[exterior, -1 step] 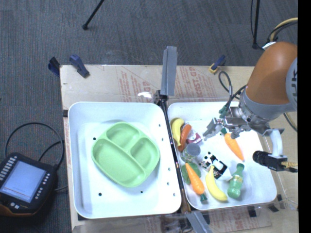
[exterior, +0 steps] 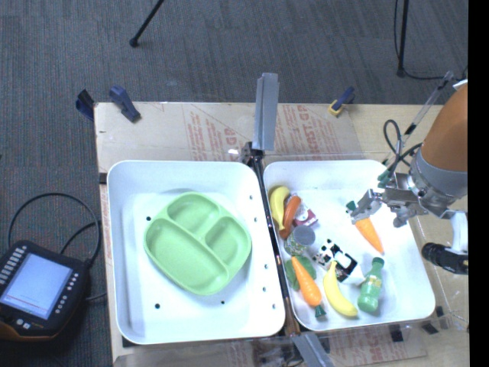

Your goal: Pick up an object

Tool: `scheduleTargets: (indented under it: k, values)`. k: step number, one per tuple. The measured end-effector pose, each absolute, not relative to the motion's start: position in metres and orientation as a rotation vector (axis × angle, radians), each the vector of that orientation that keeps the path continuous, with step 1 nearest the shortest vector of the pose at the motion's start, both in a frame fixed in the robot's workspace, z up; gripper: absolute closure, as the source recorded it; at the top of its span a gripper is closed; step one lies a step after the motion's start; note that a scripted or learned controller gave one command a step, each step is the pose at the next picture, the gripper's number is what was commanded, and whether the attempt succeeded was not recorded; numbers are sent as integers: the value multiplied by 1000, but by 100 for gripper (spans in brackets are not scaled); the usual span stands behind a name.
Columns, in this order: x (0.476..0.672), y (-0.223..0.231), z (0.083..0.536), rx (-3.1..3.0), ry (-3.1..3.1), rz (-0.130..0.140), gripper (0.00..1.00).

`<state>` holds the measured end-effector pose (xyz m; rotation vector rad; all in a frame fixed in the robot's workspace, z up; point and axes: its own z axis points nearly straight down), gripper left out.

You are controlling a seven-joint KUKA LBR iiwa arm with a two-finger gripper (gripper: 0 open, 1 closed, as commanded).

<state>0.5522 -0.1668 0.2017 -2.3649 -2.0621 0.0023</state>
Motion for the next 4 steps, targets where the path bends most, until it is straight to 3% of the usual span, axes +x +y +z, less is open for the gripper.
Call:
scheduleTargets:
  k: [1,2,3,4]
  values:
    - [554,-132,148,-2460,-1946,4,0]
    - [590,-99,96,-2500,-1906,-5,0]
    - [529,-84,95,-2326,-2127,-20,0]
    - [474,-126,87,-2325,-2106,2,0]
